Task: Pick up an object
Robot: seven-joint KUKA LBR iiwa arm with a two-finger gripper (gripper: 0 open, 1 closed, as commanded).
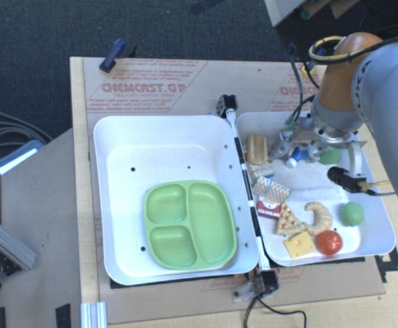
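Fingers [295,149] just beside bread [257,149], R bin [379,241]

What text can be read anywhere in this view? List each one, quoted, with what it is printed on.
"CHEMCAST G.P": large red print, repeated, on the brown protective sheet that covers the bench board behind the left bin.
Smaller red lines under that print: too blurred to read.
Red print at the sheet's right end, near the arm: partly hidden and too blurred to read.
Red-and-white packet in the right bin: patterned, nothing legible.
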